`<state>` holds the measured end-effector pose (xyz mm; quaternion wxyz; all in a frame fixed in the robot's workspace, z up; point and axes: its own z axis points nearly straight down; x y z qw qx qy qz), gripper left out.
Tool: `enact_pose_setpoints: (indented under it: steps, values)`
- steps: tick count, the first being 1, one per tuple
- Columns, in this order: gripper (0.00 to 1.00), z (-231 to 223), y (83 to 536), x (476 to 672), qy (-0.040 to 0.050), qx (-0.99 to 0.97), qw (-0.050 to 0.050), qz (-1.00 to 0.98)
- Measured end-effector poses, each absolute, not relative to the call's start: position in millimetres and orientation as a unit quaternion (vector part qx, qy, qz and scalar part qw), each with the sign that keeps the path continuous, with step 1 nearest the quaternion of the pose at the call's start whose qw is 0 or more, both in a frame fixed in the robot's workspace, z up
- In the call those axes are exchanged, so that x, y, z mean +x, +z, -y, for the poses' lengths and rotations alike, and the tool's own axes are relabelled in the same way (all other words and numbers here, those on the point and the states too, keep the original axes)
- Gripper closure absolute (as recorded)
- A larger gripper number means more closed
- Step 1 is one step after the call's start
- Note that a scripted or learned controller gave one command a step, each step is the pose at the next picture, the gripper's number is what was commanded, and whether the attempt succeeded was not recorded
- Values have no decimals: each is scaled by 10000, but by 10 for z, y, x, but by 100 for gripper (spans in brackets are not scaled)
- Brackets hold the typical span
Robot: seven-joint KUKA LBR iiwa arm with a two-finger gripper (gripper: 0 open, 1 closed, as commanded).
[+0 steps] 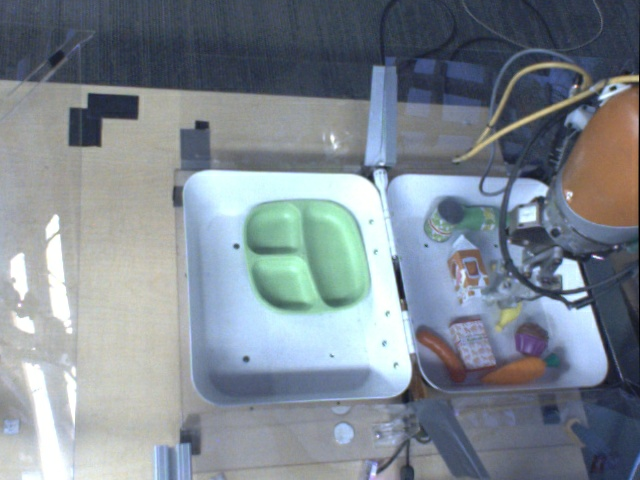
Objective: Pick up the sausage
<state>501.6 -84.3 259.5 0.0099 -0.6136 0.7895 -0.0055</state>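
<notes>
A: Gripper (pixel 528 273) — position?
B: Hanging over the middle of the right bin (pixel 597 360), below the grey wrist and orange band. Metal, dark, tangled with cables. Opening between its tips: cannot tell, too cluttered.

A: Closest to it?
B: Small yellow piece (pixel 509 317), just below the gripper. Orange-and-white carton (pixel 467 271) to the gripper's left, boxy, printed. Green can (pixel 446 220) up-left of the gripper, round, glossy, lying toward the bin's far wall.

A: Sausage (pixel 440 352)?
B: Down-left of the gripper, well apart from it, near the bin's near-left corner. Smooth, reddish-brown, rounded ends, slightly curved. Long axis slanting from upper left to lower right. Nothing held between the fingers as far as visible.

A: Neighbours of the sausage?
B: Red-patterned packet (pixel 471 341) touching or just beside it on the gripper's side, flat, rectangular. Orange carrot (pixel 515 371) beyond its lower end, tapered, smooth. Purple item (pixel 532 340) farther right, nearly under the gripper, knobbly.

A: Judgement for the move?
B: Travel down-left needed, likely with the fingers turned across that slanted axis; packet crowding one flank, a probable snag.

A: Farther out?
B: Left bin (pixel 215 363), white, shallow; green divided tray (pixel 305 253) inside, matte plastic, three compartments.
</notes>
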Motion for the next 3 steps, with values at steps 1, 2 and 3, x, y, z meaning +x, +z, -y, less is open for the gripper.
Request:
enact_pose_setpoints:
  steps: [1, 2, 3]
  values:
    - [100, 1225, 2615, 4915, -81, -7772, 88, -6292]
    - [100, 1666, 2313, 4899, -54, -8745, 51, -4849]
    - [100, 1907, 2359, 4905, -83, -9343, 46, -3565]
